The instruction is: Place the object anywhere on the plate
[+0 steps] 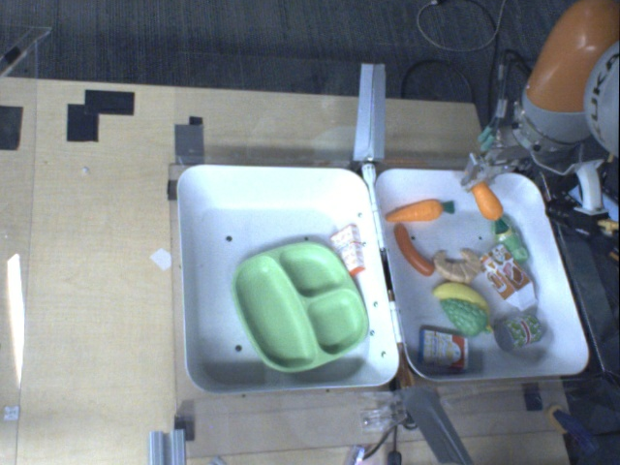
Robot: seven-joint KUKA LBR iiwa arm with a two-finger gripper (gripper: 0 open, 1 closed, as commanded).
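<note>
The jaws hang over the far rim of the right bin; how far they are open cannot be told, and nothing can be made out between them. Just below them, a small orange carrot piece lies on the bin floor with a green bit under it. To their left lies a whole carrot, and beyond it a red sausage. Further below the jaws sit a snack packet, a yellow-green corn cob, a small can and a dark pouch. The green plate with three sections rests in the left bin, well apart from the jaws, a small carton touching its near edge.
</note>
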